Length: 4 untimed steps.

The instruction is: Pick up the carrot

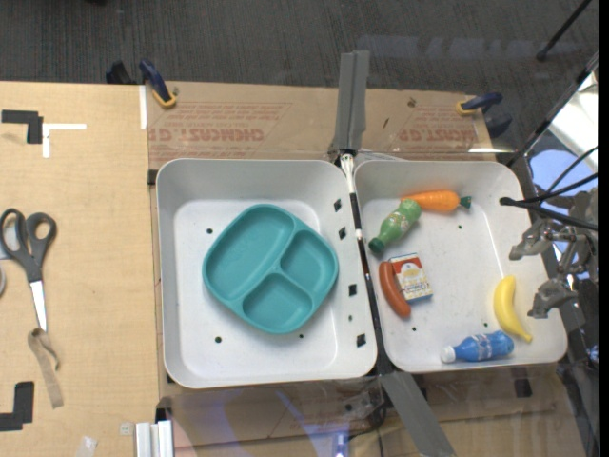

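**Carrot in right bin, claw off at the right edge**

Carrot (434,200) lies flat near the far wall of the right bin (476,355), green stem end pointing right. Green bottle (394,227) sits just beside it, nearer the divider, tilted. Below that: red sausage (393,288) touching a small red/white box (412,279). Banana (509,308) along the right side, blue bottle (479,347) near the front wall. Left bin (181,350) holds a teal divided plate (270,268), 3 compartments. Scissors (29,250) on the bench, far left, well apart from both bins. Gripper (552,267) at the right bin's right rim, well apart from the carrot, nothing seen in it; can't tell how wide the claw is, too much clutter w/ cables there.
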Each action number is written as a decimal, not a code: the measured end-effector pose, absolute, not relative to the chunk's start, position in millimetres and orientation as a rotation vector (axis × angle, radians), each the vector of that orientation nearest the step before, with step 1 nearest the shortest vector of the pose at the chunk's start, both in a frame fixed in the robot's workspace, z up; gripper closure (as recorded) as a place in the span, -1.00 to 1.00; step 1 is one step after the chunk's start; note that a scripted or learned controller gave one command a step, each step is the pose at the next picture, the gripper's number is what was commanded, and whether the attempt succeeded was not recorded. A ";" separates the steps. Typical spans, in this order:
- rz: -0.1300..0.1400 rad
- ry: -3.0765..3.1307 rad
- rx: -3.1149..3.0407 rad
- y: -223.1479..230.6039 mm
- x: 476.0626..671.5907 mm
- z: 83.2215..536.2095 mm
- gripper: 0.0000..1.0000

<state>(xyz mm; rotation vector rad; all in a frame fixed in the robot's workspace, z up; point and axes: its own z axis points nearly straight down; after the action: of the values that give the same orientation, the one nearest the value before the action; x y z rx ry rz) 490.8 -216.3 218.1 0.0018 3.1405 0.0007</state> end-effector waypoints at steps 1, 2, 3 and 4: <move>-0.001 3.123 -0.288 -220.7 480.0 94.0 -1.00; -0.001 3.116 0.357 -221.1 524.0 101.5 -1.00; -0.002 3.077 0.609 -221.6 594.5 219.2 -1.00; 0.000 3.091 0.535 -168.6 645.1 205.9 -1.00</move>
<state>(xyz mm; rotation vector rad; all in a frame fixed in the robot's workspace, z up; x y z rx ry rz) 645.1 -168.6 205.9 0.5346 3.0911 0.0001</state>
